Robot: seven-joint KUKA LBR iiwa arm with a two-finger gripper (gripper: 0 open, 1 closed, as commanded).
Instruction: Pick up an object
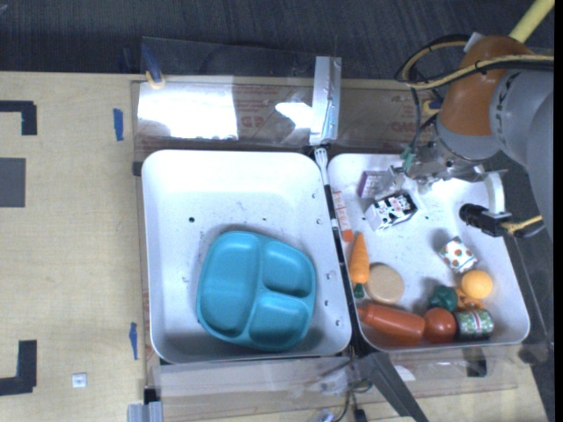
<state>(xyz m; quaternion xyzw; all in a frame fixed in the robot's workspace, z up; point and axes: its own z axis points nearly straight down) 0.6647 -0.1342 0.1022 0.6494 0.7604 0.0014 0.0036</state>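
- So there's two shallow white bins side by side on the pale wooden surface (70,262). The left white bin (167,192) has just a teal plastic divided plate (256,289), sitting toward the near edge.
- The right white bin (515,315) has all the small stuff. Along the near side: a long red toy sausage (390,322), a red tomato-looking ball (440,325) right beside it, a dark green chunk (442,298), a small printed can (475,323) and a round orange-yellow ball (476,285).
- Near the divider sits an orange toy carrot (359,260) with a tan round disc (385,283) touching it.
- A little white cube with red spots (457,255) sits alone, mid-right.
- Farther back: a black-and-white patterned card-like thing (392,208) and a purple-ish packet (370,183).
- The grey arm with the orange band (471,104) comes in at the far right, and the claw (410,170) is low over the far part of the right bin, just above that patterned piece. Honestly can't tell whether it's open or closed, or if it's got anything.
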